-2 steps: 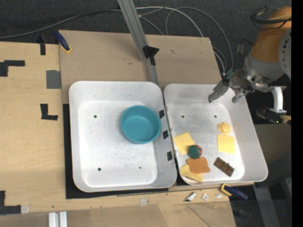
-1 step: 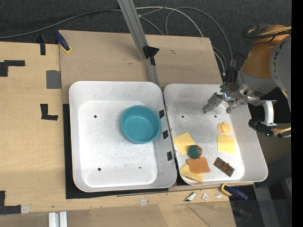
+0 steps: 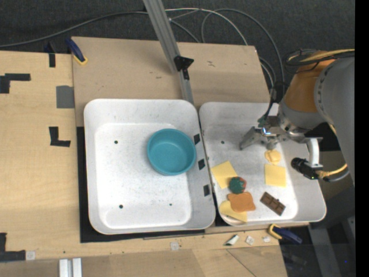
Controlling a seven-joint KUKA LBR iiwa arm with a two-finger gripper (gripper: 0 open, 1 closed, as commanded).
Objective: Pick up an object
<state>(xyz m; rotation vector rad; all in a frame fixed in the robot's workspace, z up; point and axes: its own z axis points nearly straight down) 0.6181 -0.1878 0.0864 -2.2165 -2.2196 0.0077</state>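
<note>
- Because the gripper hangs low over the right bin, the nearest thing to grab looks like the small yellow piece, which sits just below and a little to the right of the fingers in the camera view.
- The jaws stand open, spread wide like two legs, and nothing is between them.
- The small yellow piece is short and lumpy, so I cannot tell which way its long side runs.
- Just below it lies a flat yellow square, close by but not touching, as far as I can see.
- More things lie near the bottom of the same bin: a yellow slice, a green and red ball, an orange toast shape and a brown chocolate bar.
- The bin floor is white, flat and smooth, with open space around the fingers at the top.
- The left bin has a blue bowl in it, well apart from the arm.
- I think the next move is a small shift toward the yellow piece, then down, and the flat square close by could get bumped.
</note>
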